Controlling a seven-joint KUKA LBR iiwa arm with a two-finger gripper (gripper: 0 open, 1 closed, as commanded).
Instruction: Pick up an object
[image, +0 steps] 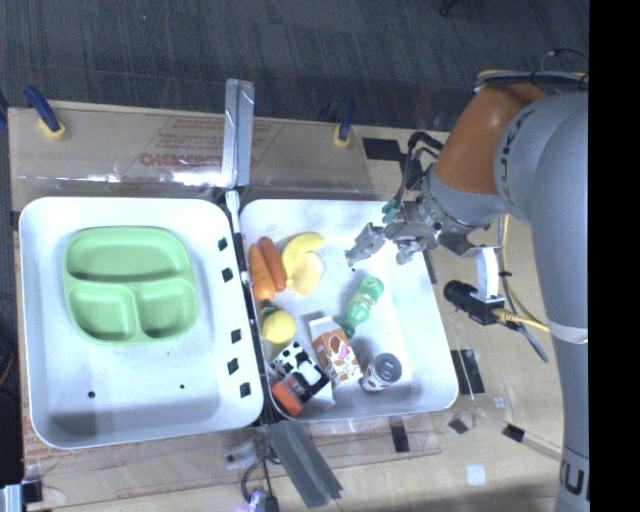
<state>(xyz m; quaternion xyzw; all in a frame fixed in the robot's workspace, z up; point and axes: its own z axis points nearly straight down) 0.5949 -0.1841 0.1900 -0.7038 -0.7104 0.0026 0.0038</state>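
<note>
Above the right bin (440, 385), the gripper (382, 243) is poised with its fingers spread and nothing between them, seemingly so that the green bottle (363, 300) lying just below can be straddled and picked up.

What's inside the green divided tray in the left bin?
Nothing shows in the green tray: its three compartments look bare from above. Whatever lies beneath it on the left bin floor is covered and cannot be seen.
</note>
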